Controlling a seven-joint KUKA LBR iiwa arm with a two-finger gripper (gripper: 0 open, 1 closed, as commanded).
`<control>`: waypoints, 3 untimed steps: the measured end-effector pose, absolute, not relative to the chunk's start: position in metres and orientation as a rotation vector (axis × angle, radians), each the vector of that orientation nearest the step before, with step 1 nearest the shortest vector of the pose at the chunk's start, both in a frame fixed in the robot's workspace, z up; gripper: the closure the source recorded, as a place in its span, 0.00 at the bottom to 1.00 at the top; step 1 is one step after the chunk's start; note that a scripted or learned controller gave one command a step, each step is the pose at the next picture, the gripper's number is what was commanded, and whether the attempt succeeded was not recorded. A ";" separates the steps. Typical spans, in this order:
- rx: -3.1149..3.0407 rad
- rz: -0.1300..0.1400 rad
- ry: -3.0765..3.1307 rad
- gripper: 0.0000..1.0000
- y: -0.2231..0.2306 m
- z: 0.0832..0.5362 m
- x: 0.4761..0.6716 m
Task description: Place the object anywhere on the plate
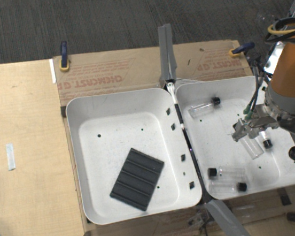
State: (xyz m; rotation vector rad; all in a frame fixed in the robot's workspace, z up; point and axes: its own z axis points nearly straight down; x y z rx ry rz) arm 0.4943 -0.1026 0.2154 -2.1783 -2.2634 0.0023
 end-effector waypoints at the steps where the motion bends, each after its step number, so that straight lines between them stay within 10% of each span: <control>1: -2.209 0.006 -2.231 1.00 -0.014 0.190 0.554; 2: -1.938 0.005 -2.474 1.00 0.041 0.191 0.656; 3: -1.657 0.004 -2.670 1.00 0.074 0.337 0.659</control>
